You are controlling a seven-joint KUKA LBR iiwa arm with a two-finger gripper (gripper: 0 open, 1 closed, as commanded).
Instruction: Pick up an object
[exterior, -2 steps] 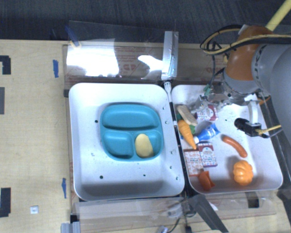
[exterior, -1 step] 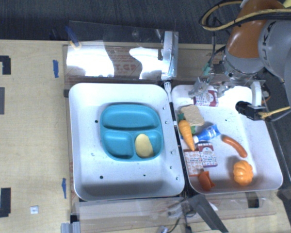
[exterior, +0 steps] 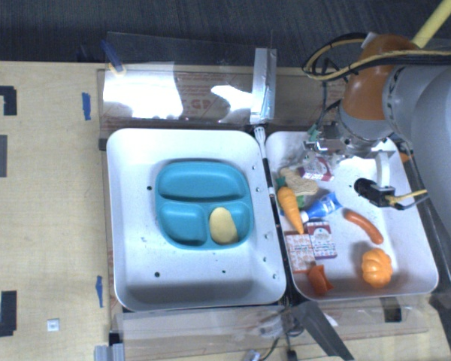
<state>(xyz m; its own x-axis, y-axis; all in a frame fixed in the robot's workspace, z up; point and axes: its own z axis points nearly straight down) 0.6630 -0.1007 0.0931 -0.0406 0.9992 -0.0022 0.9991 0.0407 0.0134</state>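
My gripper (exterior: pixel 318 153) hangs low over the back left of the right bin (exterior: pixel 417 265), just above a heap of small things. Under it lie a pale tan piece (exterior: pixel 295 179) and a white-and-pink packet (exterior: pixel 316 173). An orange carrot (exterior: pixel 289 207) lies along the bin's left wall, with a blue packet (exterior: pixel 321 206) beside it. Further front are a red-and-white carton (exterior: pixel 321 241), a red sausage (exterior: pixel 363 226), a small orange pumpkin (exterior: pixel 376 267) and a red-orange piece (exterior: pixel 318 278).
The left bin (exterior: pixel 131 201) holds a blue divided tray (exterior: pixel 188 194) with a yellow oval fruit (exterior: pixel 223 225) in its front right compartment. A clear panel and a metal post (exterior: pixel 262 85) stand behind the bins. The grey arm (exterior: pixel 428 111) reaches in from the right.
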